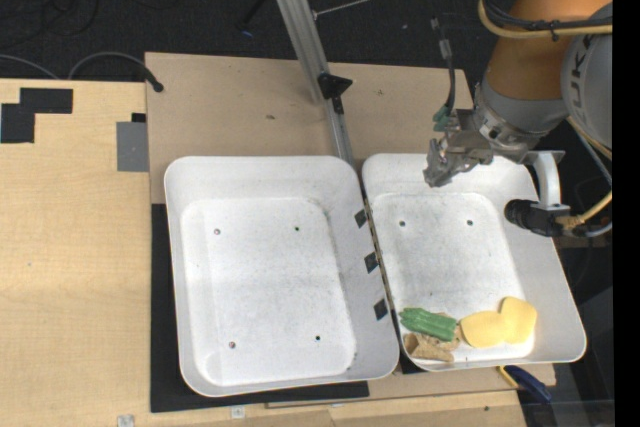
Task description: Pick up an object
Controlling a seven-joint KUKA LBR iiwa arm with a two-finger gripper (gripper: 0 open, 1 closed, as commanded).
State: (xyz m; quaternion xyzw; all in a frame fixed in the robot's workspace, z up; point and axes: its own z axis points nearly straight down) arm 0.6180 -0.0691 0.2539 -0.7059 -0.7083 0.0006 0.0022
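We see the gripper (441,173) hovering over the far edge of the right bin (450,235); whether it is open, we cannot tell. The green object (430,322), yellow piece (498,324) and tan scrap (432,347) lie well apart from it, in the near corner.

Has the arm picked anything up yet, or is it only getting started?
Nothing looks picked up yet. The gripper hovers over the far rim of the right bin. The green object, yellow object and tan object all lie in that bin's near corner, so the grab is left.
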